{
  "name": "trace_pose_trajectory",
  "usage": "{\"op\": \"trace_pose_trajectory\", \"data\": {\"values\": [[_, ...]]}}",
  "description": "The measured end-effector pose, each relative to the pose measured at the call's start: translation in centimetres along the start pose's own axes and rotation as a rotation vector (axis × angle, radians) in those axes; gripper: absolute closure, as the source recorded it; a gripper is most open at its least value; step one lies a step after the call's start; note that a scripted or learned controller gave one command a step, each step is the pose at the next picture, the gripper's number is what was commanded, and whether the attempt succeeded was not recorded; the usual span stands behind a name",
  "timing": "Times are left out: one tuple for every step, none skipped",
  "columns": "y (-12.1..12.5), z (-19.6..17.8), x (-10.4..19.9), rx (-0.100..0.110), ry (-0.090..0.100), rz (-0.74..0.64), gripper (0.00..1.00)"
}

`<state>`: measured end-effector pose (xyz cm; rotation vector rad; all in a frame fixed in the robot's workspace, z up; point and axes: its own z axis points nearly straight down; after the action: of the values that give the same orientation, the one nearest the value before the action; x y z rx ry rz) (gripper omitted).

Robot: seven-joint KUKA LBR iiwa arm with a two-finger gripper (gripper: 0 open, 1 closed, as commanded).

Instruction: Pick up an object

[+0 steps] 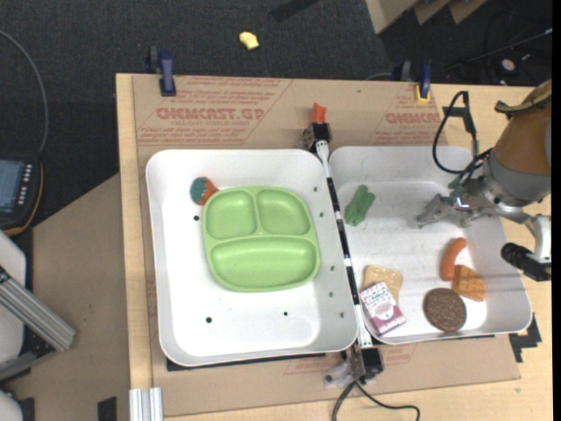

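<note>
The left bin [175,314] holds a green divided plate [260,237]. In the right bin [394,169], the gripper [441,209] hovers with fingers spread and empty, between the green pickle-like piece [359,204] and orange sausage [453,256]. It may close on nothing, because no object lies directly beneath it.

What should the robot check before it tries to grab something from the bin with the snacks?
1. Gripper over the right bin: ok.
2. Nothing between its fingers: ok, they look spread and bare.
3. Target chosen: cannot tell; the green piece and the orange sausage lie about equally near.
4. Sausage free to lift: not ok, it touches the waffle.
5. Green piece has room around it: ok.
</note>
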<state>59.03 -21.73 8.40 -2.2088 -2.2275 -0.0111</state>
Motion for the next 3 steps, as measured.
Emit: {"op": "trace_pose_trajectory", "data": {"values": [[-4.4, -0.1, -0.1, 0.002, 0.0, 0.005, 0.0], [-4.3, -1.1, -0.3, -0.001, -0.006, 0.004, 1.0], [-2.5, 0.1, 9.6, 0.002, -0.004, -0.001, 1.0]]}}
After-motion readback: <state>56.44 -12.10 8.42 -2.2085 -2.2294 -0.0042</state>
